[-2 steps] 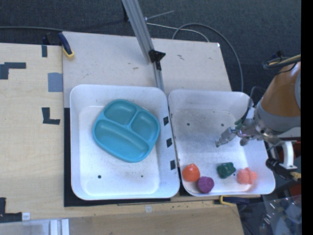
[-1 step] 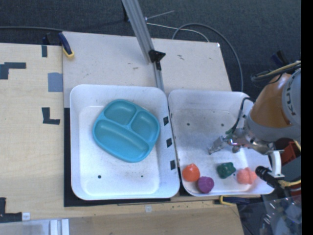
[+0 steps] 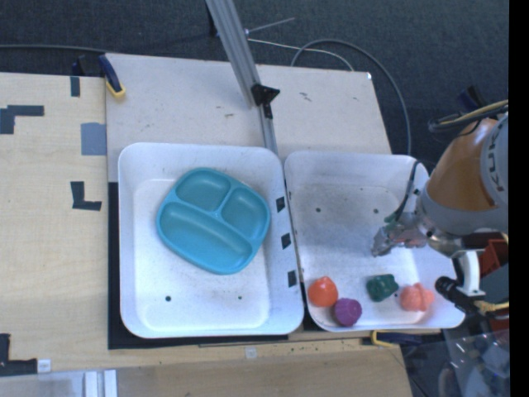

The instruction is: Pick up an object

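My gripper [image 3: 386, 242] hangs over the right bin [image 3: 347, 180], in its right half, with nothing visible between its fingers. Along the bin's near edge lie an orange-red piece [image 3: 323, 291], a purple piece [image 3: 348, 311], a dark green piece [image 3: 382, 287] and a salmon piece [image 3: 416, 298]. The green piece sits just below the gripper, a short gap apart. The arm's orange band [image 3: 464, 172] and grey wrist cover the bin's right rim.
The left bin [image 3: 136, 246] holds a blue divided plate [image 3: 213, 219]. A metal pole [image 3: 235, 35] slants in from the top and ends between the two bins. Cables run over the bench behind the right bin.
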Controlling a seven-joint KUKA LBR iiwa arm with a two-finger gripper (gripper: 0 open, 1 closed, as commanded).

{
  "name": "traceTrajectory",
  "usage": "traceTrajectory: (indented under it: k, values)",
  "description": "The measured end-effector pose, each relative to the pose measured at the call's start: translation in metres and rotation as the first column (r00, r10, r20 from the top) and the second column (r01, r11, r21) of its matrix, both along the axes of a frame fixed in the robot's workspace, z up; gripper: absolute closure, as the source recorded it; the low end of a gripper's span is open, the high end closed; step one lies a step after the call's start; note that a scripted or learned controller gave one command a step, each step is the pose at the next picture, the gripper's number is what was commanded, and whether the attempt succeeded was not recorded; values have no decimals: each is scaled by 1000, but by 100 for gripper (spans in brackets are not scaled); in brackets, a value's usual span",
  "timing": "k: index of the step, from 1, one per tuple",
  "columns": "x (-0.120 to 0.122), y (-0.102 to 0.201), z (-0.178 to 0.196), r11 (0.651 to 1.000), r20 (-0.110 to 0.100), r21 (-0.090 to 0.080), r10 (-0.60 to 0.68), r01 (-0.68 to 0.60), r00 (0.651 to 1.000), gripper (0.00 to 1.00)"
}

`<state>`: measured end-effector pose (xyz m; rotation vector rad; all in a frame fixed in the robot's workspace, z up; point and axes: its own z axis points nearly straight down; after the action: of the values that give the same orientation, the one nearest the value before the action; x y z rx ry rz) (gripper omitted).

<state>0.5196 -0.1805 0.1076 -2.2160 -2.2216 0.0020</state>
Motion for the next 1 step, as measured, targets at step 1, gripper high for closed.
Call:
traceTrajectory:
  k: [1]
  values:
    - [5,10,51,1000,7,-2,0,0,1000,100]
